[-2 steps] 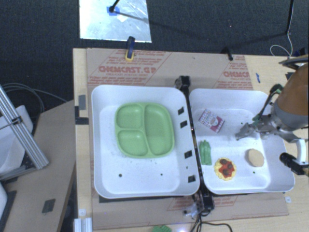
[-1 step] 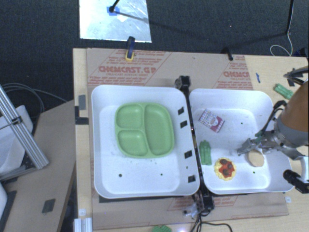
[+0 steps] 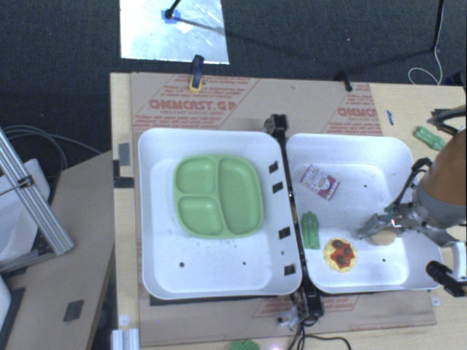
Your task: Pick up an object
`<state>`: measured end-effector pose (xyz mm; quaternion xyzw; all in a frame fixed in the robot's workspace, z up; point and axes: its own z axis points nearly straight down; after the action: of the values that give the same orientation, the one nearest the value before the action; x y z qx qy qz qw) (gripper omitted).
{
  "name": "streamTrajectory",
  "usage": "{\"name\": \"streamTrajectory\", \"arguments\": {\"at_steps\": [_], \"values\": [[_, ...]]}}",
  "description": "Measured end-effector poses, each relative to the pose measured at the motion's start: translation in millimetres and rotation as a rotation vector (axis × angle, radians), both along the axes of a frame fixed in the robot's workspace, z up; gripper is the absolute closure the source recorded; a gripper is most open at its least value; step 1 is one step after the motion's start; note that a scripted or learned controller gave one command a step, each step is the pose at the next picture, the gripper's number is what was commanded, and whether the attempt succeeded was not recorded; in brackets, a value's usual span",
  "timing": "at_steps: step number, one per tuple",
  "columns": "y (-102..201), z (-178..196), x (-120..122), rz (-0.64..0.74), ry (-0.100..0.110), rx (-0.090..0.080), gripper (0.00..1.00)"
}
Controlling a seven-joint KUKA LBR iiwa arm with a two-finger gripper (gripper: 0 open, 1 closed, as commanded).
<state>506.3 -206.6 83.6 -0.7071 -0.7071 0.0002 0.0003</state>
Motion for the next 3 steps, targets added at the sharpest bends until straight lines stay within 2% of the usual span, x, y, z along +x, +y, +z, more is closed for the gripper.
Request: {"name": "streamTrajectory", "arguments": {"at_steps": [1,2,3], "values": [[-0.6,14.8,3.3,0.001,-0.01,-0.002,1.0],[53.8,9.0,75.0,0.01,-0.024,-0.009,1.0],[131.1,108.6,138.8,0.014,-0.017,0.0,1.0]]}}
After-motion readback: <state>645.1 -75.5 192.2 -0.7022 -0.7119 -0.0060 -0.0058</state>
